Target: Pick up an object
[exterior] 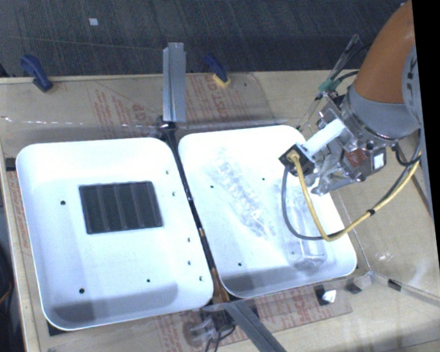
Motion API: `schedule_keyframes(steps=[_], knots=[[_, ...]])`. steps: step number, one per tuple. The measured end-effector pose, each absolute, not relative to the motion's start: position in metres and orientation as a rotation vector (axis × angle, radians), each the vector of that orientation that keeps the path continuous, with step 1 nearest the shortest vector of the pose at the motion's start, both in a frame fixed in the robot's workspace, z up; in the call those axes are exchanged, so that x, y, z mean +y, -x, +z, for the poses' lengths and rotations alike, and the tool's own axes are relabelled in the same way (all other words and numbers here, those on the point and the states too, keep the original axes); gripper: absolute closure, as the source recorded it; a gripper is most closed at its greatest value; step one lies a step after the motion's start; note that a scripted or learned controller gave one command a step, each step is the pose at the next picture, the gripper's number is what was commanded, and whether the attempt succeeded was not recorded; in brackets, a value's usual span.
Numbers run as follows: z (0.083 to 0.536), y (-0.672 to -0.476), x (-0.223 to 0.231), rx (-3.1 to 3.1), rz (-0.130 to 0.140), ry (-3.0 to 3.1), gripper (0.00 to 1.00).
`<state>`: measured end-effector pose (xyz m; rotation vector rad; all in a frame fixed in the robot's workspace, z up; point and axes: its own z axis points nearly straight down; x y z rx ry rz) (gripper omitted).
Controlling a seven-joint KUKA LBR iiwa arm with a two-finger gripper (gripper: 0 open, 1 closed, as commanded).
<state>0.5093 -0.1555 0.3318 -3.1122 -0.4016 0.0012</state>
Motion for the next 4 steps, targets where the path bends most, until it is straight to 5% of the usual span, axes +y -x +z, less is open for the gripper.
schedule_keyframes(steps=[1,2,4], knots=[[0.328,-0.617,-0.139,-0.452,0.004,3.107,1.0],[0.292,-0.575,-0.14,-0.67,0.008,3.065,1.0],[0.311,-0.575,-0.138,-0.688,0.014,3.055,1.0]])
